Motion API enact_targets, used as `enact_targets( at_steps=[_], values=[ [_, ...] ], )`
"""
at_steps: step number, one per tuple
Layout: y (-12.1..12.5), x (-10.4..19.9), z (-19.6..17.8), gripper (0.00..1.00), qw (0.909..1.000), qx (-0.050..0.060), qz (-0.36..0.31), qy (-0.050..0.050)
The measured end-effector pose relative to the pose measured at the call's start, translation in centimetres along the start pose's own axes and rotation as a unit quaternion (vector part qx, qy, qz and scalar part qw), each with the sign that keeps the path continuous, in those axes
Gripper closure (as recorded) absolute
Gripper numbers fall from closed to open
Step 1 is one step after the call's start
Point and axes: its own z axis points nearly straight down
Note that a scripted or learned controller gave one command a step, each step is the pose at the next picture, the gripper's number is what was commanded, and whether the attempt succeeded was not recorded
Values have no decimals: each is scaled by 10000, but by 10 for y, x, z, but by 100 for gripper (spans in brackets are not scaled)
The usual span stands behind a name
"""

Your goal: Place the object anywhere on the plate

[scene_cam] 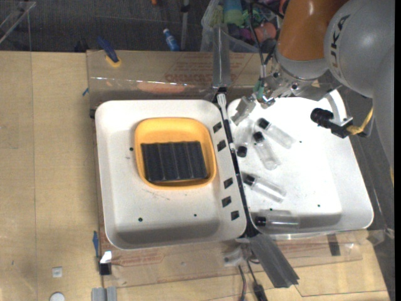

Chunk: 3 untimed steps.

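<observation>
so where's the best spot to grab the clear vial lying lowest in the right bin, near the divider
Probably its clear body at mid-length, coming straight down. The vial lies flat and slanted, black cap toward the divider, so fingers should close across its narrow width, away from the cap.

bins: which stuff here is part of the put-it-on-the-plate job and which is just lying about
Job:
- clear vials in the right bin
- orange plate in the left bin
- gripper

Lying about:
- blue clamp
- colourful clutter behind the bench

The plate (175,129) lies in the left bin (119,199); vials (269,149) lie in the right bin (332,193).
</observation>
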Motion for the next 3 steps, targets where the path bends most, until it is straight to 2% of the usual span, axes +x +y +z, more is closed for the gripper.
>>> enact_targets(
  at_steps=[1, 2, 3],
  values=[
    [2, 1, -11, 100, 10000, -19, -14, -21],
    [-1, 0, 30, 100, 9908, 18, -1350, 23],
    [-1, 0, 30, 0, 9909, 15, -1348, 23]
  ],
)
